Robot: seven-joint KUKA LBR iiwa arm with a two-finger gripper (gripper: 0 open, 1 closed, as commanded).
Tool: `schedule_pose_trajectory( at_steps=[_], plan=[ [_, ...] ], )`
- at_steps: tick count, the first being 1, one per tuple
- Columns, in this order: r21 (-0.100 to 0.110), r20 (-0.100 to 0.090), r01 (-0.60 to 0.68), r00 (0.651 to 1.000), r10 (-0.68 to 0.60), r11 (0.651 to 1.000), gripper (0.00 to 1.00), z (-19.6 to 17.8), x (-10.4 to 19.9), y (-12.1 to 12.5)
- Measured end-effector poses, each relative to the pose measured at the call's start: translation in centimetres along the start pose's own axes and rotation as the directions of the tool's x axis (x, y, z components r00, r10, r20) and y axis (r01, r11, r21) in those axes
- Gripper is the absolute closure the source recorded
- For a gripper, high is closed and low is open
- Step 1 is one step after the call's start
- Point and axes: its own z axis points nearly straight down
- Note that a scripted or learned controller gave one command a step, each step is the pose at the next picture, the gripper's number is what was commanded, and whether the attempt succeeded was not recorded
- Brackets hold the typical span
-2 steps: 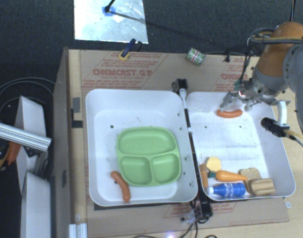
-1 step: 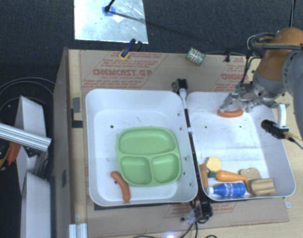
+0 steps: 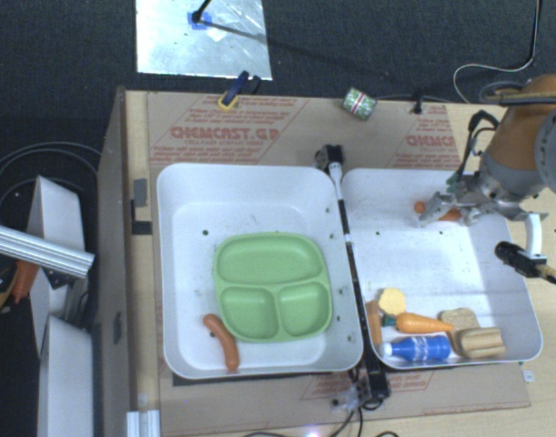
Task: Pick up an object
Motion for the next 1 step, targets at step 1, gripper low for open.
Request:
schedule_pose_trajectory(
  at_steps=[1],
  plan=[
    [0.019,-0.002,-0.003,1.0,0.003,1.0,0.0,0.13,4.03,2.41]
  ],
)
